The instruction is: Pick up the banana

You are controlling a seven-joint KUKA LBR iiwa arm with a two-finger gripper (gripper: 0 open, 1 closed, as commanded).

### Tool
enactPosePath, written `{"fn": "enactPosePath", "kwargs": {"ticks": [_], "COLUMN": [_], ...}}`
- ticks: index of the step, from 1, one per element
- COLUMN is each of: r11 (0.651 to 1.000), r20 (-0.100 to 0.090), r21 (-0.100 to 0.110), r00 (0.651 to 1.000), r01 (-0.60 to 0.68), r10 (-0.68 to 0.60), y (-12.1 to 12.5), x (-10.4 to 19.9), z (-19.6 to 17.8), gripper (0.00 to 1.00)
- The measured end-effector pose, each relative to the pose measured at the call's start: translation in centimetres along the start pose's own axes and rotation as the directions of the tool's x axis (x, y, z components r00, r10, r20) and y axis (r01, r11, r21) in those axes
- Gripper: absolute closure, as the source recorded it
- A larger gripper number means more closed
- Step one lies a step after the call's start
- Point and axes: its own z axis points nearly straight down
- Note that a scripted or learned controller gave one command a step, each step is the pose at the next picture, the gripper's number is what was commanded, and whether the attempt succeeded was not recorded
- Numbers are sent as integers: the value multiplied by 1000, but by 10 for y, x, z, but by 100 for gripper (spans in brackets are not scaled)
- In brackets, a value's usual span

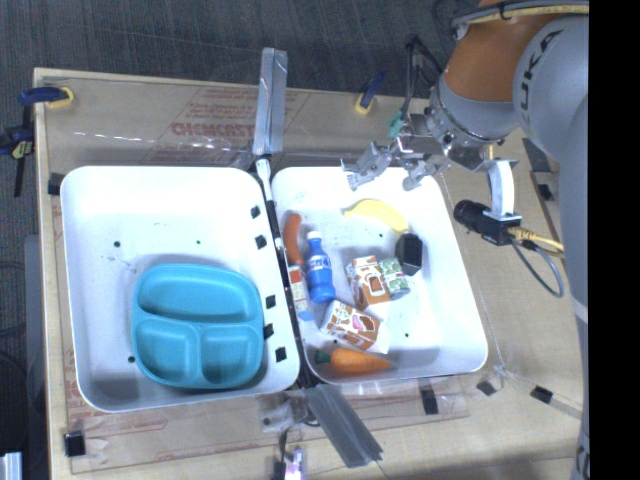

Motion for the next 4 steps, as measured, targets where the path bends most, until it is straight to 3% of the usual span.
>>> {"fn": "enactPosePath", "kwargs": {"ticks": [1, 2, 3, 4], "r11": [994, 990, 981, 968], "r20": [-1, 1, 0, 10], "r21": [-1, -2, -4, -15], "r00": [994, 990, 981, 968], "r01": [113, 143, 194, 250], "r10": [-113, -143, -194, -250], "y": [-8, 15, 44, 49], "x": [-42, -64, -65, -66], "z": [67, 195, 166, 183], "gripper": [0, 0, 0, 0]}}
